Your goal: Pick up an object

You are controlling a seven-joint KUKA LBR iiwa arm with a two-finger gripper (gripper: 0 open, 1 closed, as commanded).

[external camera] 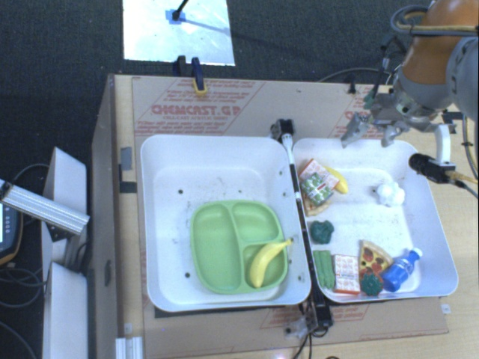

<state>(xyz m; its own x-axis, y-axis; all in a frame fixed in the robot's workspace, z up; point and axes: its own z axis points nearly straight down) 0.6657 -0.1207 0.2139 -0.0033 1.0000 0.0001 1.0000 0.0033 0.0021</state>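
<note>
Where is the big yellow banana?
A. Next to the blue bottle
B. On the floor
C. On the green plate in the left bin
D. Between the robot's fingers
C: the banana lies in the lower right compartment of the green divided plate, which sits in the left bin.

I see a cardboard sheet (224,107) with red lettering under both bins. A blue-and-yellow clamp (196,73) sits at its far edge, beyond it a shiny foil square (178,21).
</note>
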